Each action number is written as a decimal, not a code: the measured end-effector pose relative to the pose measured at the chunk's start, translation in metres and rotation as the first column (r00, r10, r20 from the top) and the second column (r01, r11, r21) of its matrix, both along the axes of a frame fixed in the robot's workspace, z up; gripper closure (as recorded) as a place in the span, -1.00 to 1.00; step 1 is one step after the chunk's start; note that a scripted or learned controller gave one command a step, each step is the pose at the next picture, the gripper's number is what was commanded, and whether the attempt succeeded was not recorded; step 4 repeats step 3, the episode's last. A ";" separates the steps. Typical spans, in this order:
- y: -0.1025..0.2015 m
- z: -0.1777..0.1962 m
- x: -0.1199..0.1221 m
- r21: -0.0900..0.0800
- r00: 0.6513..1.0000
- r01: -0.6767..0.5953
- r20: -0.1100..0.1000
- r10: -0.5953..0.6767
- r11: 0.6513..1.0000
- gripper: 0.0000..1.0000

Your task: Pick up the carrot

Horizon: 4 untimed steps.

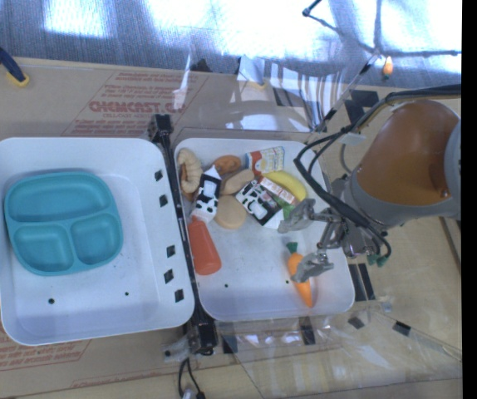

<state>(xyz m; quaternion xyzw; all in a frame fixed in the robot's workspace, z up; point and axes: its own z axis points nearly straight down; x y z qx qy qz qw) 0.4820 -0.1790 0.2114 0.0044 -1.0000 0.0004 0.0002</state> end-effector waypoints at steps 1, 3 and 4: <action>-0.009 -0.102 0.008 0.004 0.970 -0.243 -0.004 0.243 0.970 -1.00; -0.031 -0.042 0.012 -0.002 0.851 -0.525 0.004 0.525 0.851 1.00; -0.031 -0.042 0.012 -0.002 0.851 -0.525 0.004 0.525 0.851 1.00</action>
